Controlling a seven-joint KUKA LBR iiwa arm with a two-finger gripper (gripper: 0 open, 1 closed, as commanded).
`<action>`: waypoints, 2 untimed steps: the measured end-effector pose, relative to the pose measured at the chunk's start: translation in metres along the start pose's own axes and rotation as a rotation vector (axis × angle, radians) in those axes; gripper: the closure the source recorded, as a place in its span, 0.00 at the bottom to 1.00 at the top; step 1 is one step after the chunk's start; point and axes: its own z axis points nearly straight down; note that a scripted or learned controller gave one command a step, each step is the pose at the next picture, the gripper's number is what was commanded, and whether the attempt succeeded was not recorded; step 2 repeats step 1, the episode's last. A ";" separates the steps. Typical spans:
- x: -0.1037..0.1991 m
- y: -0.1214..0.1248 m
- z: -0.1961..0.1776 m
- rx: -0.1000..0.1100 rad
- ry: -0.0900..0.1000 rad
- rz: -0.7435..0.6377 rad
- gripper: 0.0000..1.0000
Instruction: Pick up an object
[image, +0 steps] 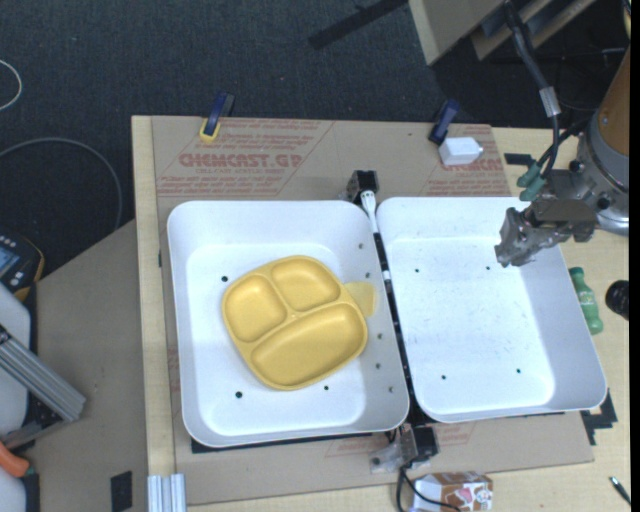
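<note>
- Gripper: hangs over the right bin, near its far right corner; the fingers read as one dark mass, so whether they stand wide or narrow cannot be told; nothing is seen between them
- Arm: grey, enters from the right edge of the bench, cables running up behind it
- Yellow tray: the task's thing; three compartments, lying flat near the middle of the left bin, well apart from the gripper
- Progress: judged not begun; tray not lifted, approach, grasp and lift all remain
- Clips: blue one with yellow tip at the board's far left edge, a second at its far edge beside a white block
- Bench top: brown printed cardboard
- Surround: dark carpet with loose cables
</note>
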 end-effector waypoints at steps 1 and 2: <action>0.097 0.001 -0.008 -0.015 0.002 -0.012 1.00; 0.097 0.001 -0.008 -0.015 0.002 -0.012 1.00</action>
